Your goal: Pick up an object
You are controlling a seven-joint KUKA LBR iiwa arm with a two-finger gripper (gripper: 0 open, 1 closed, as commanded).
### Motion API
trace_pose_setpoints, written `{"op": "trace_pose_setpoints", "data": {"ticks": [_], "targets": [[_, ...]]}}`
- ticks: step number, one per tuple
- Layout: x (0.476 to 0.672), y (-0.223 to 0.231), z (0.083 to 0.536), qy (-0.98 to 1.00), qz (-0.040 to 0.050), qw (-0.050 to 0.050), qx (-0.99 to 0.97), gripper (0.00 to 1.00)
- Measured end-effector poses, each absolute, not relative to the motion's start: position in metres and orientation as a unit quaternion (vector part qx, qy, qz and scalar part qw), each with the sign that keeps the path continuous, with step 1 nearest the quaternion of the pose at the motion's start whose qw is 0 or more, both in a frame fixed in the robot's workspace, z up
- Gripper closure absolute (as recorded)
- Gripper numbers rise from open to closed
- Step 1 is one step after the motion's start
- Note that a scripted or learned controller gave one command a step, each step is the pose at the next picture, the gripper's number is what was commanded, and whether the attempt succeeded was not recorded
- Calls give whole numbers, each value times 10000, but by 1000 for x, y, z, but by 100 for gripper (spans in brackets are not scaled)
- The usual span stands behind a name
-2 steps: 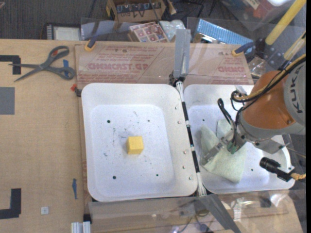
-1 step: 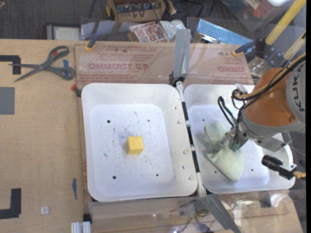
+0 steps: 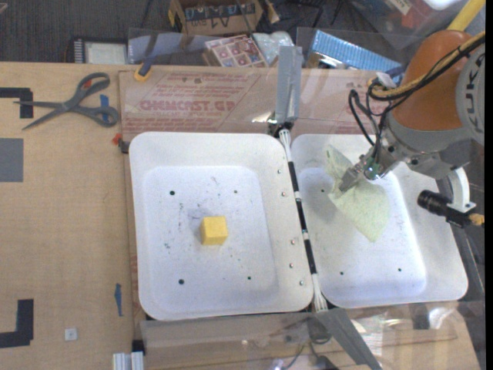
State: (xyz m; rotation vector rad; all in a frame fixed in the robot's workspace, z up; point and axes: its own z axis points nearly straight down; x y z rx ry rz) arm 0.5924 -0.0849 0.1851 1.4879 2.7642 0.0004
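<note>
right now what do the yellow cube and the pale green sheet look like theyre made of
Yellow cube: probably foam or sponge, with a matte, slightly rough face and soft edges. Pale green sheet: likely thin cloth or a wipe, matte and limp, lying creased in the right bin.

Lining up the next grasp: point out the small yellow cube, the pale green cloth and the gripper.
Small yellow cube [image 3: 215, 230], camera view, top face.
Pale green cloth [image 3: 364, 209], camera view, flat middle.
Gripper [image 3: 351, 180], camera view, fingertips.
</note>
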Motion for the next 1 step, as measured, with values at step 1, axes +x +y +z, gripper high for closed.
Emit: {"op": "trace_pose_setpoints", "data": {"ticks": [1], "targets": [[662,-24,197,8137,5,21,5812,100]]}}
